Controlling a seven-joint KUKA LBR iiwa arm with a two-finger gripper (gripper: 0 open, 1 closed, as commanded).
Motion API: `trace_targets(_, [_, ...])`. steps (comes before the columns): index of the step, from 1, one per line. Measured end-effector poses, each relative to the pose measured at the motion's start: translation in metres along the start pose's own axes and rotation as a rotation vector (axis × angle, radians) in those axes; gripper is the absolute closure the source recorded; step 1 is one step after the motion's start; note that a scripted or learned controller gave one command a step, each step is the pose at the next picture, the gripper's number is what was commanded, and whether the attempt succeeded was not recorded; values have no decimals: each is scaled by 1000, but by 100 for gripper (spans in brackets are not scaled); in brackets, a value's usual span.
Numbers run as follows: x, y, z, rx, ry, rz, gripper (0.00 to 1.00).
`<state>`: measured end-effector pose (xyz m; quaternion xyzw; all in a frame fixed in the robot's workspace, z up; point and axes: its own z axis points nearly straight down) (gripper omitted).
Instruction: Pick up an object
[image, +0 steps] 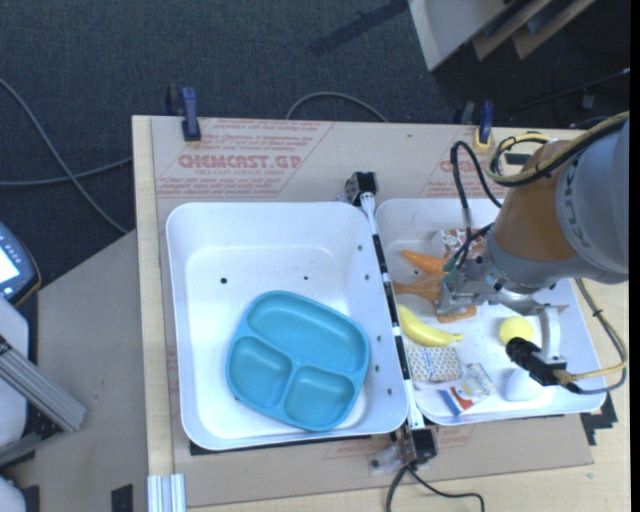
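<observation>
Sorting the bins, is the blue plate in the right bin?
No, the blue plate lies in the left bin, apart from the banana in the right one.

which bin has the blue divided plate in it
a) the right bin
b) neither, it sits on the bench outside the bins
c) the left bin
c) the blue divided plate lies flat on the floor of the left bin, while the right bin holds the banana and other small items under the arm.
</observation>
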<state>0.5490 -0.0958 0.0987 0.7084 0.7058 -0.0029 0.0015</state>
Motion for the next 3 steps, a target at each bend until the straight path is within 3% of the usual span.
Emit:
trace_targets(1, [0,0,0,1,0,0,0])
trace_targets(2, [0,0,-7,2,-1,0,100])
trace_targets(3, [0,0,-6,3,0,1,0])
